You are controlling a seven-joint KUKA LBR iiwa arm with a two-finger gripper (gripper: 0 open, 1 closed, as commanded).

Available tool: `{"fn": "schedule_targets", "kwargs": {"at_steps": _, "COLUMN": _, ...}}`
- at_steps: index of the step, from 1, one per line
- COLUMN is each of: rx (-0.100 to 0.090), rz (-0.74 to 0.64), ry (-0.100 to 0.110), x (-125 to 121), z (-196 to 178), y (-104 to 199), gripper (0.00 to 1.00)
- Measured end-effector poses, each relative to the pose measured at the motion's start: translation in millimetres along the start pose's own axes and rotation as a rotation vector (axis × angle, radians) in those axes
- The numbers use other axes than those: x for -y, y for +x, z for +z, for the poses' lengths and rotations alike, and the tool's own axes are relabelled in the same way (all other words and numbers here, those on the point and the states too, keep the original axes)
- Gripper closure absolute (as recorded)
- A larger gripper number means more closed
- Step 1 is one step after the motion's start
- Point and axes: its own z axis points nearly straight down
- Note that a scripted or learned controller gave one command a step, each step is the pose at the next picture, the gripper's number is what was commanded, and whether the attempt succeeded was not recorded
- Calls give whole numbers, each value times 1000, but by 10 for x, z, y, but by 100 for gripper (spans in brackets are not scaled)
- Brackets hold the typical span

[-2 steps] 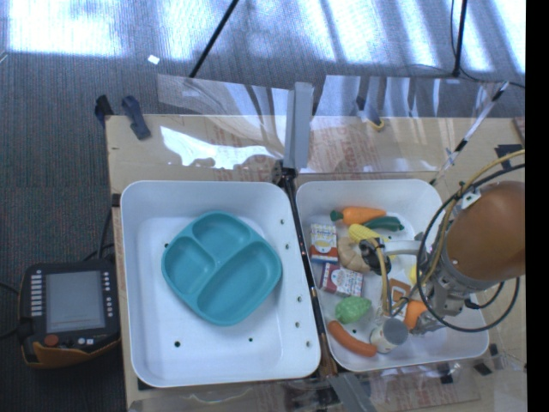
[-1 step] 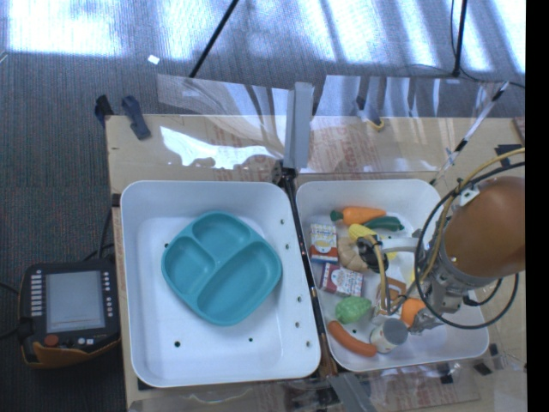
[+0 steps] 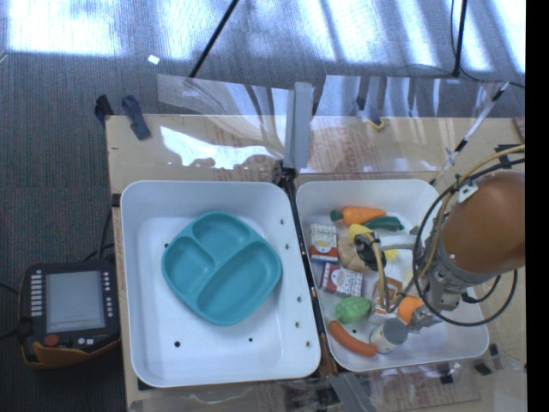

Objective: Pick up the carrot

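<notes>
The arm (image 3: 480, 230) reaches over the right bin (image 3: 446, 350), its pincer (image 3: 410, 312) low among the toys near that bin's front edge. I cannot tell how far the pincer is open, nor whether it grips anything; a small orange piece (image 3: 409, 305) shows right at its tip, touching or just beside it, and a grey cylinder (image 3: 390, 333) sits just in front of that.

The carrot (image 3: 362, 215) lies at the back of the right bin, well apart from the pincer. Its long axis runs nearly across the bin, with the green top toward the left bin (image 3: 137, 230) and the orange tip pointing toward the arm. A dark green vegetable (image 3: 383, 224) lies just beside it, on the front side.

Counted: 2 white bins side by side on the bench (image 3: 154, 153), 1 carrot, and 1 teal plate (image 3: 221, 267) with 3 compartments, alone in the left bin. Also in the right bin are 2 small cartons (image 3: 323, 240) near the wall it shares with the left bin, 1 green lump (image 3: 352, 309) and 1 orange-red sausage shape (image 3: 352, 339) at the front. A pendant (image 3: 73, 303) with a screen sits on the floor beyond the left bin.
</notes>
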Motion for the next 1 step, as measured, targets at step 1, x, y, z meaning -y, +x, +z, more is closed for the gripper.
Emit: {"fn": "schedule_targets", "kwargs": {"at_steps": 1, "rx": 4, "rz": -13, "ry": 6, "x": 88, "z": -80, "y": 0, "gripper": 100}}
